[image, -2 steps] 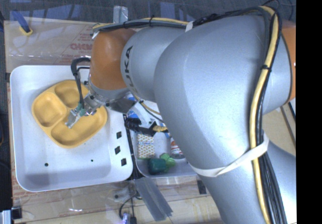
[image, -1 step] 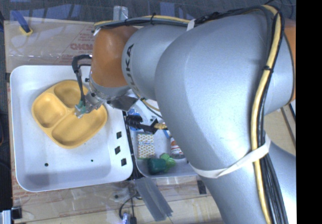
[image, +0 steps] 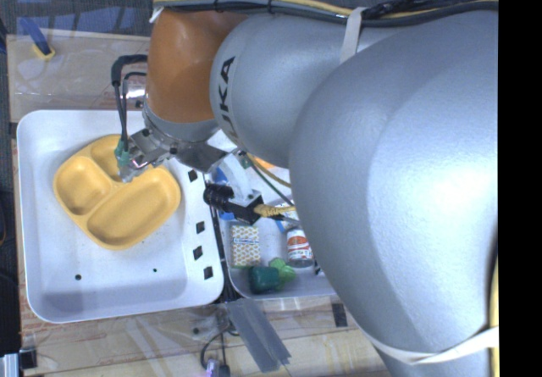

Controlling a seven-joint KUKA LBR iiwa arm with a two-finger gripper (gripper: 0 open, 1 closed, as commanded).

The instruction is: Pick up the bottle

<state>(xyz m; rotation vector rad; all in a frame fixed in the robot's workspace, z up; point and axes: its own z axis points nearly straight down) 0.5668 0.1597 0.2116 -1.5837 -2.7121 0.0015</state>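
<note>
Hangs low over the yellow plate [image: 118,197] in the left bin [image: 102,282]: the gripper [image: 127,161], at the plate's top dividing ridge, nothing visibly held; cannot tell from this angle whether open or closed. Lies in the right bin [image: 279,292]: the bottle [image: 298,248], small, pale with a reddish band, just beside a patterned packet [image: 245,244] and near a green object [image: 269,276], tucked right against the edge of the big grey arm [image: 381,155], which covers most of that bin. Looks light and stiff, probably smooth plastic, so likely to skid or roll under a glancing touch rather than crush. Best taken across the body, around the middle, not at the narrower cap end. Calls for a squared, centred approach, since the neighbours crowd it. Well apart from the gripper for now, a whole bin away; grasp not yet begun.
</note>
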